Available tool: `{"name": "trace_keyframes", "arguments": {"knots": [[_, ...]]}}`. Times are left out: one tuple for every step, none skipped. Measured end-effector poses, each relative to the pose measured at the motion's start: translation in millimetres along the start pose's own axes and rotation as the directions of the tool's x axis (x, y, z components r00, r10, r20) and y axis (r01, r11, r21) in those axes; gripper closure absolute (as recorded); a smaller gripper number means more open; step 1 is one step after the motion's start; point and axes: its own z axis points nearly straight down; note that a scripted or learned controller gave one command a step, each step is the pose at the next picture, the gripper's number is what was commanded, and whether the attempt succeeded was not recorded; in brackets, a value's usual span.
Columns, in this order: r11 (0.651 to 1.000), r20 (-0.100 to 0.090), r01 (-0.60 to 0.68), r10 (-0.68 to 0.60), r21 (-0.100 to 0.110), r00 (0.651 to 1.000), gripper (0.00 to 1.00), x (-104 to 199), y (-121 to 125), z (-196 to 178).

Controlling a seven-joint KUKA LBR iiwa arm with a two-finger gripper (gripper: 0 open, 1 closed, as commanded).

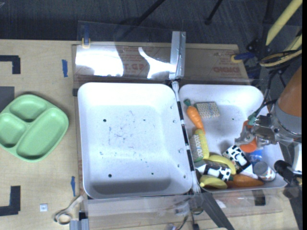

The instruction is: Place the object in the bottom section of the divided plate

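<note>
A green divided plate [31, 127] lies on the wooden bench at the far left, outside the bins, with nothing in its sections. Its large section [42, 133] faces the lower right and two small sections sit at its upper left. My gripper [251, 132] hangs low over the right part of the right bin [225, 94], beneath the grey arm with the orange band. Just below it lie an orange piece [249, 147], a black-and-white toy [235, 155] and a blue piece [257, 155]. Whether it holds anything is hidden from this angle.
The right bin also holds a carrot [194, 117], a grey speckled block [207, 109], a corn cob [200, 145], a banana [221, 161], a second carrot [247, 179] and a metal cup [263, 170]. The left bin [129, 138] lies between it and the plate.
</note>
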Motion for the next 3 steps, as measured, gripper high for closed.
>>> {"name": "trace_keyframes", "arguments": {"knots": [[0.846, 0.002, -0.533, 0.533, 0.001, 0.846, 1.0, 45, -11, -4], [0.575, 0.003, -0.818, 0.818, 0.001, 0.575, 1.0, 0, 43, -58], [0.563, 0.005, -0.827, 0.827, 0.004, 0.563, 1.0, 97, -17, -35]]}}
